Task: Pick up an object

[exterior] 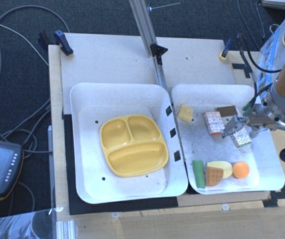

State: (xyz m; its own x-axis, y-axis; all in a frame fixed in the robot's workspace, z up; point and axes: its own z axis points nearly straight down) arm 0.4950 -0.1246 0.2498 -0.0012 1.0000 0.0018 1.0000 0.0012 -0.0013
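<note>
Seeing L bin [82, 133] carrying yellow divided plate [134, 145]. R bin [266, 148] holding toys. Gripper [238, 128] hanging over R bin; fingers straddling speckled block [241, 138], can't tell if pinching.

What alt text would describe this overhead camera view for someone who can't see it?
A robot arm's hand reaches from the right into the right white bin, over a small patterned box among toy foods. The left white bin holds a yellow divided plate.

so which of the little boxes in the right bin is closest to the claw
The small speckled box right at the claw; the red-and-white box and yellow block lie further left.
</note>
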